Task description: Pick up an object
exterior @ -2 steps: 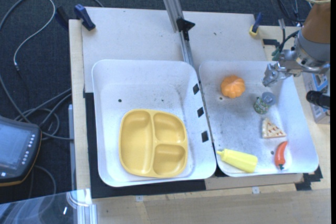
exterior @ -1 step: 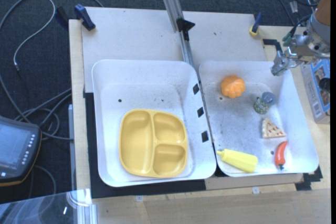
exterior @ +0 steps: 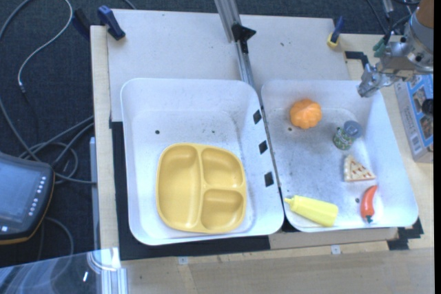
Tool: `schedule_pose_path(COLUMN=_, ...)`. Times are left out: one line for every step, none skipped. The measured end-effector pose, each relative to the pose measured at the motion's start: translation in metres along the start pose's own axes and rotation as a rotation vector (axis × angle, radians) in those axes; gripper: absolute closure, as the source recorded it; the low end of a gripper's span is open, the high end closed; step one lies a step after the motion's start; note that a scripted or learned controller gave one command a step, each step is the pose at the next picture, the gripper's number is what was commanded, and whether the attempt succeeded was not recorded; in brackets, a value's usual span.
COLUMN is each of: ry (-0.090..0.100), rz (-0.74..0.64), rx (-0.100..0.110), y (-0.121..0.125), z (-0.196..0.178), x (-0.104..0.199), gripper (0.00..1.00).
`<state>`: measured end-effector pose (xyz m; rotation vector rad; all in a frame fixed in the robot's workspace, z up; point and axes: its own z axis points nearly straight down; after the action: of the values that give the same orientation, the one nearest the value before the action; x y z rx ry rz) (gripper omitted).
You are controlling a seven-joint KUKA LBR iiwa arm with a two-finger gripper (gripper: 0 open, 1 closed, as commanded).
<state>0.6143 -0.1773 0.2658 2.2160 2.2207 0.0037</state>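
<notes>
A yellow divided plastic tray (exterior: 202, 187) lies in the left white bin (exterior: 138, 107), toward its front edge. In the right white bin (exterior: 393, 148), an orange round fruit (exterior: 305, 113) sits near the back edge, a small grey-capped jar (exterior: 346, 135) right of it, a tan wedge-shaped toy slice (exterior: 357, 169) before the jar, a red toy pepper (exterior: 369, 203) by the front right corner, and a yellow toy corn cob (exterior: 313, 210) at the front edge.

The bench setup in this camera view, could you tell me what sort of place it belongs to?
Probably a robotics lab's grasping test station: two white bins clamped to a bench, toy food such as an orange and a yellow divided tray, and loose cables on the dark floor.

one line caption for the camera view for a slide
Gripper over the right bin's far corner; orange, pepper inside; yellow tray in left bin.
</notes>
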Motion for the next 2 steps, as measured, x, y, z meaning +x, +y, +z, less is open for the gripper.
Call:
schedule_pose_path(ry=0.005, rz=-0.003, rx=0.008, y=-0.012, z=0.014, x=0.049, gripper=1.00)
schedule_pose_path(ry=0.005, rz=-0.005, rx=0.007, y=-0.025, z=0.005, x=0.104, gripper=1.00)
